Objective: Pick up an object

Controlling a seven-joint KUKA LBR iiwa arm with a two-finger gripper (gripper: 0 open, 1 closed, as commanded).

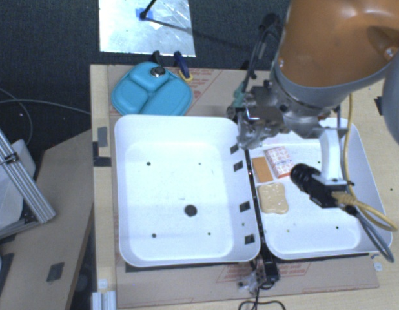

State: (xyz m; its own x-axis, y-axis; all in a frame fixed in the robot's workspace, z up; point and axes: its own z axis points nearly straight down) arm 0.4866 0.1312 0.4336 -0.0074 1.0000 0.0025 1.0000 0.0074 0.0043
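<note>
Claw (250, 132) hovers at the right bin's (316, 234) far left corner, against the divider; clenched or released, I cannot tell. Just beside it, along the left wall, lie an orange block (261, 168), a printed packet (277, 157) with unreadable writing, and a beige pad (273, 199). Bare floor spreads toward the near wall.

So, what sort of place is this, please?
Probably a robotics lab: an orange and grey arm reaches over two white bins on a cardboard-topped bench, with a metal frame at the left.
</note>
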